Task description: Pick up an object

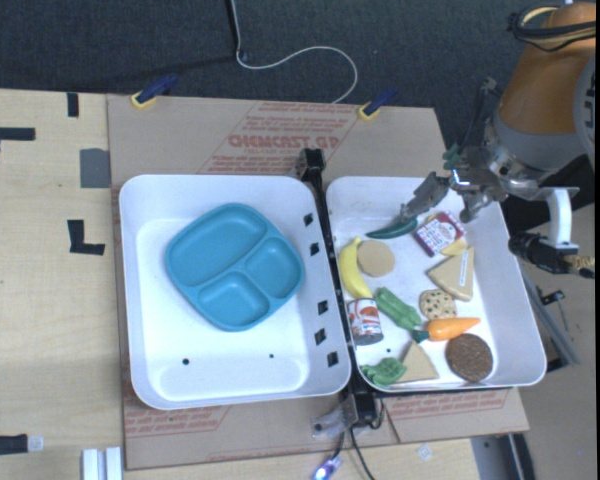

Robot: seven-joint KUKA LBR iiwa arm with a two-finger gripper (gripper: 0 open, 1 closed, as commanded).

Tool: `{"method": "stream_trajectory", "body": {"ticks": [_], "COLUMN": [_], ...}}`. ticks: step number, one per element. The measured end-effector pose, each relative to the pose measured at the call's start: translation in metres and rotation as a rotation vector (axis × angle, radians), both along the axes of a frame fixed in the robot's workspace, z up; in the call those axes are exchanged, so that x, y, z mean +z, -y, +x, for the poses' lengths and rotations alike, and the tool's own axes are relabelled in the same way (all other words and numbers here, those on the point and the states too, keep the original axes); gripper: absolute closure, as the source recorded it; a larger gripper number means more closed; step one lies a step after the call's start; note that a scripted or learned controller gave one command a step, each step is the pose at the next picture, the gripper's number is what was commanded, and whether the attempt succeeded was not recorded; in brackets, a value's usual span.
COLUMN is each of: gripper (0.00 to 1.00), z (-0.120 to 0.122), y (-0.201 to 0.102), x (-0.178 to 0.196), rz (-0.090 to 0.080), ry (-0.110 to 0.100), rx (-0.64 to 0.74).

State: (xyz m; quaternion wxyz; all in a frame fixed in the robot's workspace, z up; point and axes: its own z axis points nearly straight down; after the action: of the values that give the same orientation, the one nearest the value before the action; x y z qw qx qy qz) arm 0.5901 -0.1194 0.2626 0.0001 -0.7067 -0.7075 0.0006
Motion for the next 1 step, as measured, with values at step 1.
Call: {"method": "stream_trajectory", "body": {"ticks": [1], "gripper": [0.0], "z": [-0.0496], "y": [-0.054], "x": [0.1231], "rz": [0.002], "ry": [0.008], "rx": [0.006]}}
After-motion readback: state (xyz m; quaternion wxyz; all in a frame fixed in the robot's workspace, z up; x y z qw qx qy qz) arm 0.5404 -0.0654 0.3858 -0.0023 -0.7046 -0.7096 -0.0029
